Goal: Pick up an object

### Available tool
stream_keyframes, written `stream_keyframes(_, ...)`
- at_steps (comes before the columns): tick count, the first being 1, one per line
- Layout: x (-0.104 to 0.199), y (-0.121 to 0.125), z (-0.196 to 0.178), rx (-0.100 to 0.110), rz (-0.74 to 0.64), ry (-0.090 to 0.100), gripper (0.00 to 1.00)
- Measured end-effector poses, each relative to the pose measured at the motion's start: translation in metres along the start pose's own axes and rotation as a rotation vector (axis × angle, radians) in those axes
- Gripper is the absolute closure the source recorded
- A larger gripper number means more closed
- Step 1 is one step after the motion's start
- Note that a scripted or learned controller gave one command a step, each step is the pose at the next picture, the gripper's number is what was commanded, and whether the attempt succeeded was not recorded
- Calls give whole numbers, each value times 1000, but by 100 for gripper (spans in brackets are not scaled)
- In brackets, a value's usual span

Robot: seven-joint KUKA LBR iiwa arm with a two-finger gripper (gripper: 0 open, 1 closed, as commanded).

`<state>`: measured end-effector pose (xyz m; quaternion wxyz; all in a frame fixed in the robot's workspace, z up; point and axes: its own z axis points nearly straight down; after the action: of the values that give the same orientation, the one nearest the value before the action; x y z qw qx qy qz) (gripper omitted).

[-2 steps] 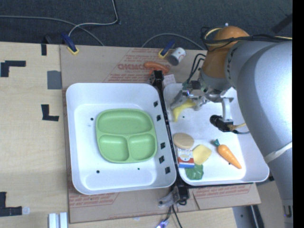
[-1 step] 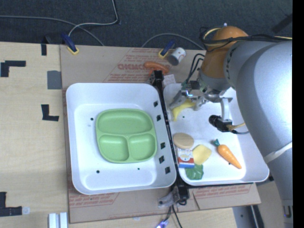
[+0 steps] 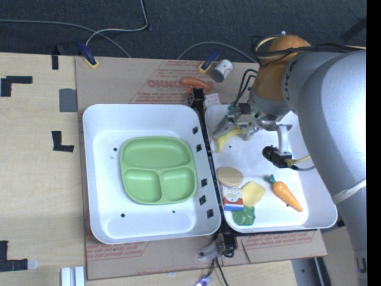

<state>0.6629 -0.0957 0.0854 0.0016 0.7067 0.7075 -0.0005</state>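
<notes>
Desk (image 3: 36, 177) is pale wood w/ black tape marks at left; brown cardboard sheet (image 3: 149, 79) lies under both bins. Near edge: cables and a clip below the gap btwn bins. Left bin (image 3: 101, 124) holds a green tray (image 3: 159, 169), 3 compartments. Right bin (image 3: 315, 216), near end: carrot (image 3: 286, 195) at right, yellow piece (image 3: 252, 192) beside a jar (image 3: 230, 186) w/ tan lid, green item (image 3: 243, 217) at near rim. Farther in, tool (image 3: 241, 124) sits low over a yellow item (image 3: 225, 139) by the divider; can't tell tool state, can't tell if it touches. Grey arm (image 3: 333, 118) w/ orange band comes from right. Beyond the bins: orange item (image 3: 196, 83), blue clamps (image 3: 87, 55), then dark carpet (image 3: 196, 11) w/ a cable.
</notes>
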Motion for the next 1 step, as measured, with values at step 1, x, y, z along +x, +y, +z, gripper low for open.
stream_keyframes(1, -1, 6, 0, 1, -1, 1, 0)
